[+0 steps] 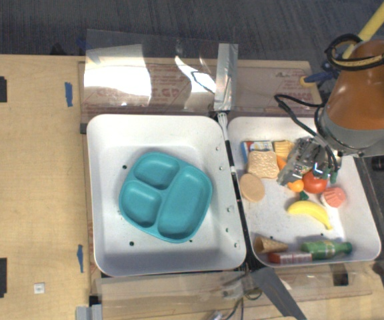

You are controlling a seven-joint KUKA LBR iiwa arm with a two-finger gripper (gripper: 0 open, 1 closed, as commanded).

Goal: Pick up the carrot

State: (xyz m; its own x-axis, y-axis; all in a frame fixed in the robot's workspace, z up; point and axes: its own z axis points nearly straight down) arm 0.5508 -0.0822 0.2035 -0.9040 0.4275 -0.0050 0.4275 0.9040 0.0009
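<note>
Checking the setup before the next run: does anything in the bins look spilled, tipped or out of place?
Nothing looks spilled or damaged. The teal three-compartment plate sits slightly askew in the left white bin. The green bottle lies on its side at the right white bin's near edge, beside the yellow banana.

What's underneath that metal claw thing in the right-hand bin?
Beneath the gripper sit a red tomato and orange bits, perhaps the carrot. The gripper covers most of whatever lies directly under it.

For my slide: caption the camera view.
Gripper low over toy food in the right bin; teal divided plate in the left bin.
</note>
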